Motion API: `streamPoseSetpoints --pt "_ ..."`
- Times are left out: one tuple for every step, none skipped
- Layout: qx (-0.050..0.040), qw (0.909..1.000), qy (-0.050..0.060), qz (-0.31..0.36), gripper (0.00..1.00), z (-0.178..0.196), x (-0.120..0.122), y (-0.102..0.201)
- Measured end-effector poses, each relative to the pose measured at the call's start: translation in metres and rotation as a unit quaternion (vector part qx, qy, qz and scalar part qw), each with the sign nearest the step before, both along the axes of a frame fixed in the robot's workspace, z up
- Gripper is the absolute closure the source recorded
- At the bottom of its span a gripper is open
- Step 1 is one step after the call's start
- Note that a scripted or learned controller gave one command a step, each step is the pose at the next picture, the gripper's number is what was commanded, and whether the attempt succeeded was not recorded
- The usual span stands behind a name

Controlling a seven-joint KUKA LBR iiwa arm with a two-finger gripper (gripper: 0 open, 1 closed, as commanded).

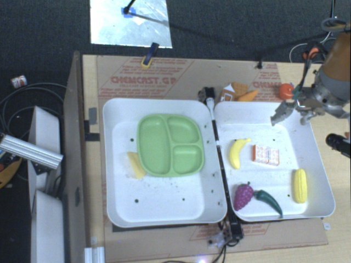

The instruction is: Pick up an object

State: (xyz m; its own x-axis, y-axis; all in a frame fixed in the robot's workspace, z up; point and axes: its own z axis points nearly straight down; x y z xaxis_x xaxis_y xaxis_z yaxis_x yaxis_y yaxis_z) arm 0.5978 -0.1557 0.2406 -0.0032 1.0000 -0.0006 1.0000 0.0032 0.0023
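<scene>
Hovering over the right bin's (pixel 318 147) far corner, the gripper (pixel 292 113) is spreading its empty fingers wide; the banana (pixel 237 152) is lying toward the bins' divider, lengthwise away from the camera.

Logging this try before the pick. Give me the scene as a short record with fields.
left bin: green tray; yellow piece at the tray's left edge
right bin: banana, red-and-white block, corn, grapes, green pepper
grapes and pepper: touching
hand: over the right bin's far right corner, fingers spread, nothing between them
behind the bins: carrot, tomato
</scene>
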Motion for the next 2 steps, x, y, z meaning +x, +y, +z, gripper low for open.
streamPoseSetpoints --pt "0.0016 1.0000 0.003 0.003 0.00 -0.101 0.026 0.050" --pt "-0.0038 1.0000 -0.007 -0.001 0.00 -0.152 -0.001 0.066"
